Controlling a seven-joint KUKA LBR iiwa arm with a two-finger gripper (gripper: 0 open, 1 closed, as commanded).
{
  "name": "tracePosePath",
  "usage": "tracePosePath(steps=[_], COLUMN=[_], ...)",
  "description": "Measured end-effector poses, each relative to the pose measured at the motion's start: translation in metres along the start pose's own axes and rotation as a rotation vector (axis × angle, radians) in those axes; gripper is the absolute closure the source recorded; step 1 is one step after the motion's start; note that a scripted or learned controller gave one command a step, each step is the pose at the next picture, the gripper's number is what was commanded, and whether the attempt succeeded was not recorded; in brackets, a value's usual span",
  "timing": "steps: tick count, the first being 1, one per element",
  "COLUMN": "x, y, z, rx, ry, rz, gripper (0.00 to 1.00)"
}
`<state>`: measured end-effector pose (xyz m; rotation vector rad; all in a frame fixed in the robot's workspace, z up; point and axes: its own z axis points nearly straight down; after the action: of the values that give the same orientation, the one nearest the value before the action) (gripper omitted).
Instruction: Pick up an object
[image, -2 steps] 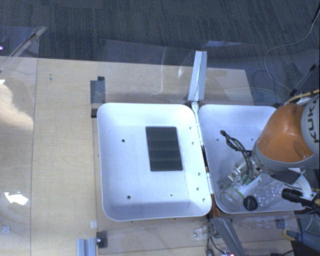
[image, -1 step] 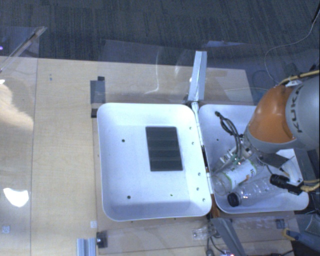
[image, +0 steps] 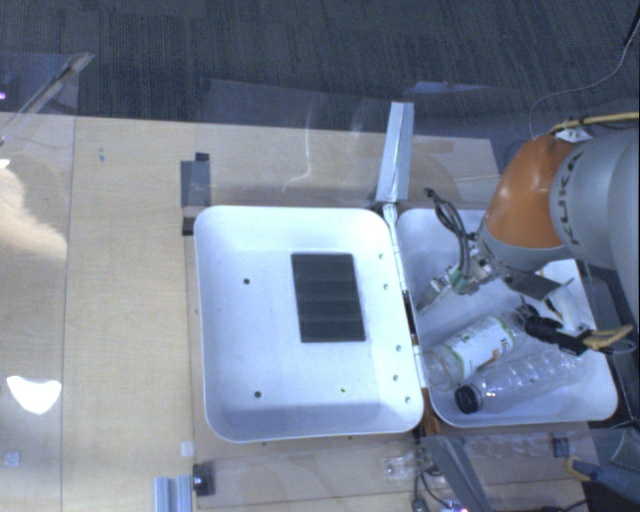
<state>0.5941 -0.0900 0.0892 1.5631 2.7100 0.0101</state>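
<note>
White plastic forms both shallow bins on the wooden bench (image: 110, 300). The left bin (image: 235, 320) carries a dark ribbed rectangular pad (image: 327, 297) near its middle and little else. Across the divider, the right bin (image: 600, 400) holds the candidates for the pick: a small jar-like bottle with a pale label (image: 475, 347) lying on its side near the divider, and just beside it, toward the near edge, a clear plastic bottle with a black cap (image: 515, 380), also lying down; whether the two touch cannot be told.

Above the far part of this bin hangs the arm (image: 600, 200), its orange band (image: 525, 195) over the wrist, and the gripper (image: 460, 280) sits low among dark cables, close to the labelled bottle's far side. How it is set cannot be told from this slant, and nothing is seen held.

The step in hand looks like the approach or descent over the right bin. The next move likely calls for centring over one bottle's body, across its width, since both are round and may roll aside.
</note>
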Motion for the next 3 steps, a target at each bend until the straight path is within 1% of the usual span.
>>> tracePosePath(steps=[1,2,3], x=[0.016,0.009,0.003], y=[-0.111,-0.115,-0.038], z=[-0.077,-0.09,-0.054], rx=[0.006,0.007,-0.029], ry=[0.002,0.002,-0.02], rz=[0.135,0.335,0.457], gripper=[0.0,0.0,0.0])
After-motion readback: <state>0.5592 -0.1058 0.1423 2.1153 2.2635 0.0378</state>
